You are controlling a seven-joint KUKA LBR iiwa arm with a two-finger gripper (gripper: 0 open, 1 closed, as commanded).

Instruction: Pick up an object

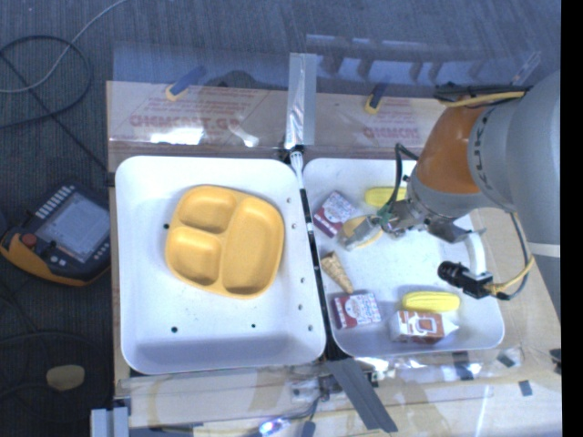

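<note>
Over the right bin [492, 330], centre-right of frame: arm [510, 144] reaching in from the right, gripper [387, 218] low among the items. Just left of its tip, touching or nearly so: a small yellow-and-tan piece [361, 233], likely the target. Hard to say whether clamped or merely nudged; finger spread impossible to read from up here. Nearby: red-and-white packet [334, 210] to the left, yellow block [383, 196] above, cone [335, 271] lower left. Along the bottom: red box [357, 309], corn [430, 300], carton [421, 326]. Left bin [137, 271]: yellow tray [225, 239] alone. Progress, then: approach done, descent done. Left to do: a sure grip, then a lift clear of the bin.
</note>
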